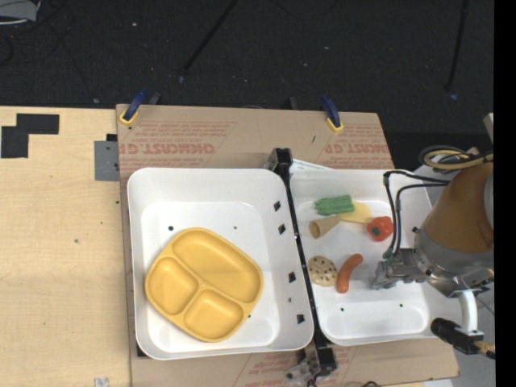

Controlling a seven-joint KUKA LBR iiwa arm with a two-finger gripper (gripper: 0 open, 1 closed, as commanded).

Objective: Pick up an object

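Orange-red sausage [349, 272] is seen lying free on the floor of the right bin [403, 321], a cookie [322, 270] just to its left. Farther back are found a tomato [380, 229], a green block [334, 205] and a tan cone [324, 226]. Gripper [385, 276] is placed low, right of the sausage; its opening cannot be told. A yellow divided plate [203, 284] is held by the left bin [153, 192].
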